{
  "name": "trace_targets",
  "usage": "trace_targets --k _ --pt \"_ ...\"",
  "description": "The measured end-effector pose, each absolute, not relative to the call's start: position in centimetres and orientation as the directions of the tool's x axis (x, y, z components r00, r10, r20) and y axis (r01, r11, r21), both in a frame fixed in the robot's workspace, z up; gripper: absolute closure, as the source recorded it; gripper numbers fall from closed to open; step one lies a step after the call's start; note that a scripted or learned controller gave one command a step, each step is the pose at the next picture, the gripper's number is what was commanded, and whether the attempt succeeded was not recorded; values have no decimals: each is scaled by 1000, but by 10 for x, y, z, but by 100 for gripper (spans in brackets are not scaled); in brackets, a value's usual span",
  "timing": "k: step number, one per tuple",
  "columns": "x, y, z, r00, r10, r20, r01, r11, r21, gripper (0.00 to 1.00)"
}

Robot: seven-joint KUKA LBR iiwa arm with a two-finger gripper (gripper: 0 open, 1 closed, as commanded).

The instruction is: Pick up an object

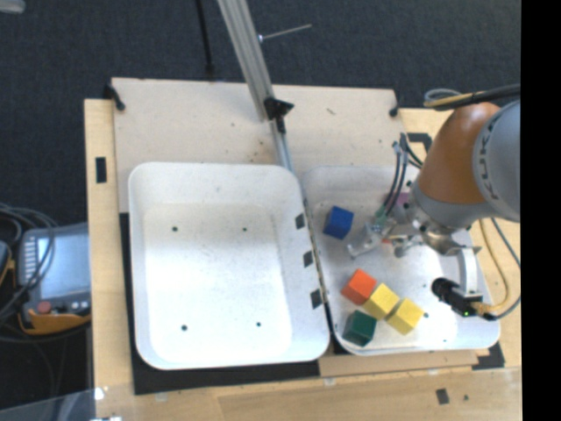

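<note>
Several cubes lie in the right bin (471, 333). A blue cube (338, 222) sits near the bin's left wall. An orange cube (358, 286), two yellow cubes (383, 301) (404, 315) and a green cube (359, 327) cluster at the front. My gripper (382, 240) hangs low over the bin's middle, right of the blue cube and above the orange one, with no cube seen in it. The grey arm with its orange band (456, 152) comes in from the right and hides the bin's back right part.
The left bin (140, 235) stands beside the right one, with a shared wall between them. A slanted aluminium post (250, 51) rises behind the bins. A small screen unit (53, 270) sits off the bench's left edge. Cables (504, 279) run along the right.
</note>
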State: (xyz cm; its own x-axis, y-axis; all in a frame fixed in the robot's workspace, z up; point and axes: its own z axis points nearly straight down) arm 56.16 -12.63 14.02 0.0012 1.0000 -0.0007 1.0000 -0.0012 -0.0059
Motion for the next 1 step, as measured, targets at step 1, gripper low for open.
trace_targets --k 1 --pt "563 -128 96 2 1000 -3 1000 -2 2 0"
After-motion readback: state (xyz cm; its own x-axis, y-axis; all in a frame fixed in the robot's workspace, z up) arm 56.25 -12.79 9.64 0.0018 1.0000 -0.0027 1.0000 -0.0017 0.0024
